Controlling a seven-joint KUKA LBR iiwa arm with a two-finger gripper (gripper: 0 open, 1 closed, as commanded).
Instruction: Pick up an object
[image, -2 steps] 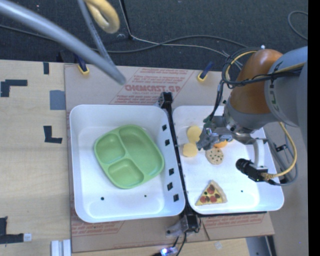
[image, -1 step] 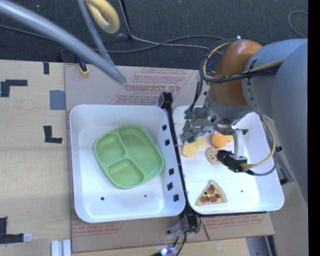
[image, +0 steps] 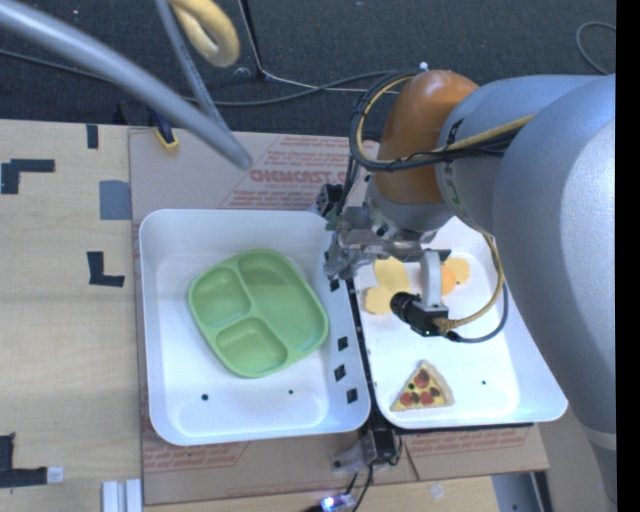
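Hovering gripper (image: 385, 262) | smooth green divided tray (image: 258, 312) | triangular pizza slice (image: 423, 388)

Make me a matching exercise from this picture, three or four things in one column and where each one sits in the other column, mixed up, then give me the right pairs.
Things:
1. green divided plate
2. pizza slice toy
3. yellow pieces
4. hand

Places:
A. near front of the right bin
B. above the back of the right bin, close to the divider
C. middle of the left bin
D. in the right bin, under the hand

Pairs: 1-C, 2-A, 3-D, 4-B
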